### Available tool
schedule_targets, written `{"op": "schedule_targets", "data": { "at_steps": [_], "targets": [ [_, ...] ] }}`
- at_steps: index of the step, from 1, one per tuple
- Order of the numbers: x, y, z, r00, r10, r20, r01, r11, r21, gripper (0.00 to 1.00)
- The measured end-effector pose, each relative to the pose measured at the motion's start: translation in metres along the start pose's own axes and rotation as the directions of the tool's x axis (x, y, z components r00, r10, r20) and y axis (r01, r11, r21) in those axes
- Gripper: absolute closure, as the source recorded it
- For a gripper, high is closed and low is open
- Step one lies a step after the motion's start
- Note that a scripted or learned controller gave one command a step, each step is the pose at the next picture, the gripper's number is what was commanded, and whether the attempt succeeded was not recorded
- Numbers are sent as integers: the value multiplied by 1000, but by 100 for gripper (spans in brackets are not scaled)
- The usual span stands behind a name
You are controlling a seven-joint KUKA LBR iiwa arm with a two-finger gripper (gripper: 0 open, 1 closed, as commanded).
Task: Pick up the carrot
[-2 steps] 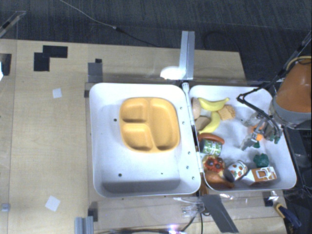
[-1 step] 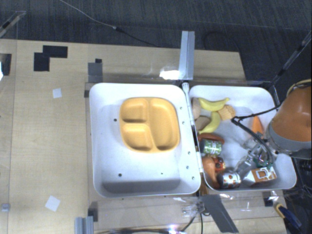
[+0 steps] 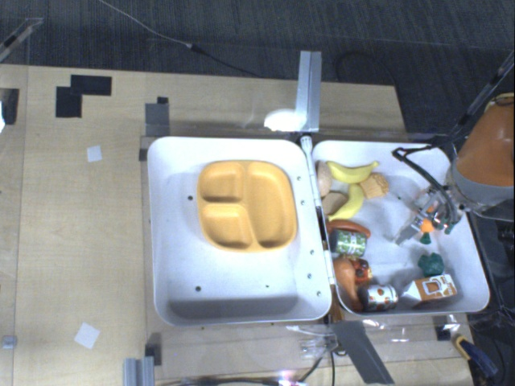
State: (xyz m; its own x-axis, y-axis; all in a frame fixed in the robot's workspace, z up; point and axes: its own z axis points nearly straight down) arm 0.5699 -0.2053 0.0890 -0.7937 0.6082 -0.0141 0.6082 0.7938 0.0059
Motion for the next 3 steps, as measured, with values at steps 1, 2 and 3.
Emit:
{"op": "schedule_targets", "data": {
  "at_steps": [1,2,3],
  "targets": [
    [46,6,-1,957,291,-3,-291,957,1,0],
    [7,52,1,920,392,-2,-392,920,1,0],
    [39,8,-1,916,400,-3,-400,916,2,0]
  ]
}}
